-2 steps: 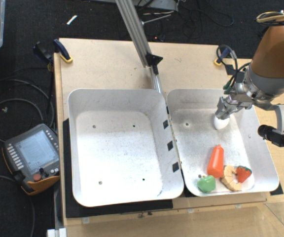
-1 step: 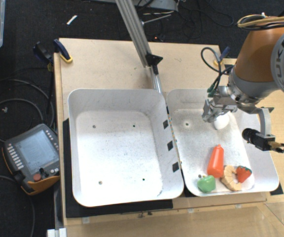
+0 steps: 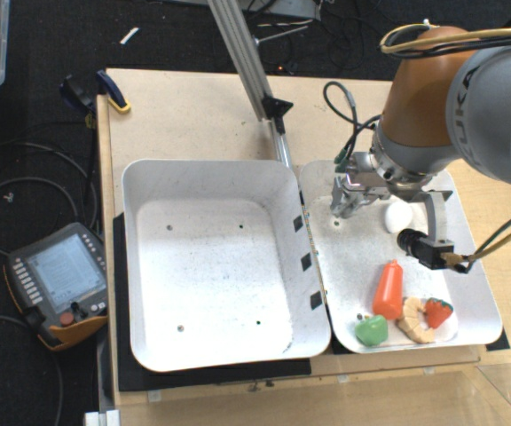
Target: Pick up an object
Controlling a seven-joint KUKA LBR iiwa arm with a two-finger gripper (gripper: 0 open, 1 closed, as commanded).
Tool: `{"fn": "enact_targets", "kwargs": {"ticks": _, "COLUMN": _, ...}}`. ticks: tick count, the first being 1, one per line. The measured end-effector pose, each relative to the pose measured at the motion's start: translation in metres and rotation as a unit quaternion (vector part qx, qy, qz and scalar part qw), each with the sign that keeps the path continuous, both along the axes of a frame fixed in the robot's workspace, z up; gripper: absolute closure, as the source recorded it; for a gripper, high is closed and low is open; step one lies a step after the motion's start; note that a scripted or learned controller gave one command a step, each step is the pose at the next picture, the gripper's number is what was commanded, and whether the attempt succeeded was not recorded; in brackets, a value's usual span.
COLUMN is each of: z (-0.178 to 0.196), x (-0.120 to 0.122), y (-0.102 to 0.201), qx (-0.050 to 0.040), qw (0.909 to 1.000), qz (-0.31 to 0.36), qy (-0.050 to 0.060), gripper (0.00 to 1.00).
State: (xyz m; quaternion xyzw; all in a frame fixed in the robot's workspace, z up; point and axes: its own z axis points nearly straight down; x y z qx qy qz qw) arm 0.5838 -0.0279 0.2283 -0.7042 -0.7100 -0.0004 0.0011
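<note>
A KUKA arm [image 3: 455, 87] reaches in from the right and hangs its gripper [image 3: 349, 201] low over the far part of the right bin [image 3: 482, 322], near the wall shared with the left bin [image 3: 149, 185]. Nothing shows between the metal fingertips, and from this slanted view it cannot be told whether they stand spread or pressed together. Just to the gripper's right lies a white egg [image 3: 398, 215], partly tucked under the wrist and a black fitting [image 3: 420, 247] on its cable. Well apart, toward the bin's near corner, sit an orange carrot [image 3: 388, 289], a green piece [image 3: 372, 330], a tan piece [image 3: 415, 322] and a red strawberry [image 3: 438, 310], the last three close together and the tan and red ones touching.

The pick appears not yet made. The floor under the fingertips looks bare apart from a small dark hole, so a closure here would likely catch nothing. A better try would shift toward the egg, the nearest target, and centre the fingers across its narrow width before descending; its smooth round shell will probably slip from an off-centre pinch. The carrot, lying alone and roughly upright in the view, looks the easier grasp if taken across its body.
</note>
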Motion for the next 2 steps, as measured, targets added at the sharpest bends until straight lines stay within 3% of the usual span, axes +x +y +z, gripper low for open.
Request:
{"fn": "enact_targets", "kwargs": {"ticks": 1, "z": -0.009, "x": -0.008, "y": 0.054, "qx": 0.0000, "qw": 1.0000, "qz": 0.000, "qy": 0.000, "gripper": 1.00}}
{"fn": "enact_targets", "kwargs": {"ticks": 2, "z": 0.006, "x": -0.010, "y": 0.106, "qx": 0.0001, "qw": 1.0000, "qz": 0.000, "qy": -0.001, "gripper": 1.00}}
